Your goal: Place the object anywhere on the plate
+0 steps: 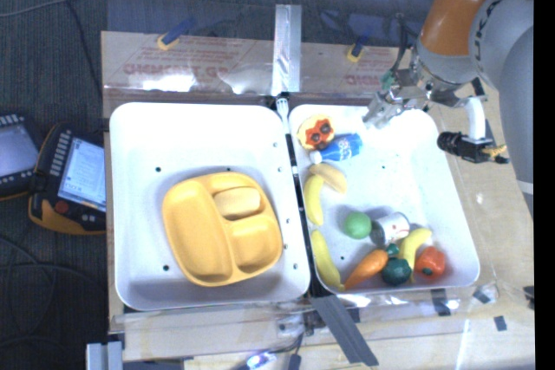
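So the yellow plate [222, 228] sits in the left bin [139, 143], a glossy plastic tray with rounded corners and divided compartments. There's already a pale tan bread-looking piece [238, 202] lying in its upper compartment.

The hand [388, 102] hovers over the top edge of the right bin [451, 186], near that bin's back corner, well apart from the plate. Can't tell if it's spread or pressed together, it's too small and blurry, and I don't see anything in it.

The right bin is pretty crowded with toy food. Up top there's an orange-and-yellow piece [316, 133] touching a blue can-like thing [342, 148]. Below that a stubby banana [329, 178] and a long thin yellow one [313, 202] run along the divider between the bins. Lower down: a green ball [357, 225], a small silver-white can [392, 228], a carrot [369, 267], another banana [323, 260], a dark green piece [396, 270] and a red tomato-ish one [430, 261], all bunched together and touching.

Off the desk to the left lies a pendant with a screen [74, 178].
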`<state>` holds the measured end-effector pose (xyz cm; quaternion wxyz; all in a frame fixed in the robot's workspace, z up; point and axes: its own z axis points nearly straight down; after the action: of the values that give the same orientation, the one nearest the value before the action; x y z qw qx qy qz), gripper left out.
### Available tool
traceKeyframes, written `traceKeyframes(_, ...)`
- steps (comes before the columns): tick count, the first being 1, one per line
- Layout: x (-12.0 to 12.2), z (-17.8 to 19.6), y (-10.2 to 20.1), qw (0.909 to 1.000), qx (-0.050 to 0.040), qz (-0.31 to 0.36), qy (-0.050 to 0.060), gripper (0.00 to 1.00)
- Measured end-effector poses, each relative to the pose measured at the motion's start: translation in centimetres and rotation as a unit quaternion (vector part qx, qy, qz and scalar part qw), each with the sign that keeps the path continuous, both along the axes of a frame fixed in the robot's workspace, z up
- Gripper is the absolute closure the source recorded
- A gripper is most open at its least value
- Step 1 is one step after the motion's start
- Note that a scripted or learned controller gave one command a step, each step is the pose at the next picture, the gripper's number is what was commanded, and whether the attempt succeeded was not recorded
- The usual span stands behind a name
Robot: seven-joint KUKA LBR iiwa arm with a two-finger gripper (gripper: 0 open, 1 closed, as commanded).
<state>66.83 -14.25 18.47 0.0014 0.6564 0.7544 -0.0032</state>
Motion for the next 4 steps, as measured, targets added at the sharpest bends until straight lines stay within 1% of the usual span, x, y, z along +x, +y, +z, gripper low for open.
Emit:
traceKeyframes(1, 0.0, -0.3, -3.1, 0.9938, 0.0007, 0.111, -0.001, 1.00)
traceKeyframes(2, -5.0, 2.1, 7.8, 0.9755, 0.0044, 0.220, 0.000, 1.00)
traceKeyframes(3, -8.9, 7.7, 5.5, 0.9743, 0.0039, 0.225, -0.001, 1.00)
traceKeyframes(4, -10.0, 3.1, 13.3, 0.9384, 0.0039, 0.346, 0.000, 1.00)
